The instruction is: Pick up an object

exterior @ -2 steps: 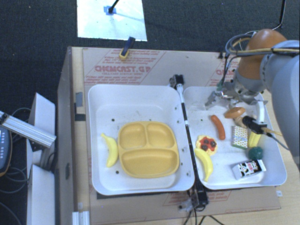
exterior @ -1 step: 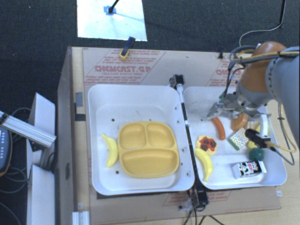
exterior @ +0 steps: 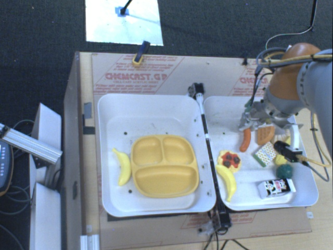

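The gripper [exterior: 256,123] hangs low in the right bin [exterior: 307,194], just above the orange carrot [exterior: 245,140] and toast slice [exterior: 265,134], though its grip I can't make out.

Single fixed camera, mounted above the bench and looking down at a slant. Both shallow white plastic bins lie in frame side by side: the left bin [exterior: 104,139] near centre, the right bin [exterior: 307,191] towards the right edge. The grey arm with the orange band [exterior: 307,77] enters from the right. The view is distant enough to take in the brown printed bench top [exterior: 156,72] and the dark carpeted floor [exterior: 41,35] beyond it.
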`<state>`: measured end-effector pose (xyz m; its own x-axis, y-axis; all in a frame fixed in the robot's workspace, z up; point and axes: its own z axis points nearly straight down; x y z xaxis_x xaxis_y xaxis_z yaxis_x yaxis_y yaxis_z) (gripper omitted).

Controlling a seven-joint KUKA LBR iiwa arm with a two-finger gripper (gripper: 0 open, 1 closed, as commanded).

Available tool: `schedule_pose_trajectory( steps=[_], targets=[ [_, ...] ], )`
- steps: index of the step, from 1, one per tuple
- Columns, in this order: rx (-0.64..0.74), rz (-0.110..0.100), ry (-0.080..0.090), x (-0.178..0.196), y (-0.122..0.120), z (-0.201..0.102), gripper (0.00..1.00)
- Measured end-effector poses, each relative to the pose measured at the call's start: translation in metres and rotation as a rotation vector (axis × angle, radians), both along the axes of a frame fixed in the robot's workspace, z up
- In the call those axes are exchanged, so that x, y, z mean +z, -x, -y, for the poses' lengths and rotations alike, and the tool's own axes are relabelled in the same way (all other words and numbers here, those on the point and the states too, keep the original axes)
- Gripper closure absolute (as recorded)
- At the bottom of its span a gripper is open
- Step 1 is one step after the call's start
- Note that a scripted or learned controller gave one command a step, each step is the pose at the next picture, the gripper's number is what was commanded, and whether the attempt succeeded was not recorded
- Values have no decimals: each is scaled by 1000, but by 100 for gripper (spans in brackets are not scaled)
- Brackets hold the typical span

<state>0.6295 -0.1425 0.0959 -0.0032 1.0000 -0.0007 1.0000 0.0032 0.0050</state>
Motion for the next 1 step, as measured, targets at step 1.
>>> schedule_pose_trajectory(
  steps=[1],
  targets=[
    [1,0,-1,90,17,-76,100]
  ],
)
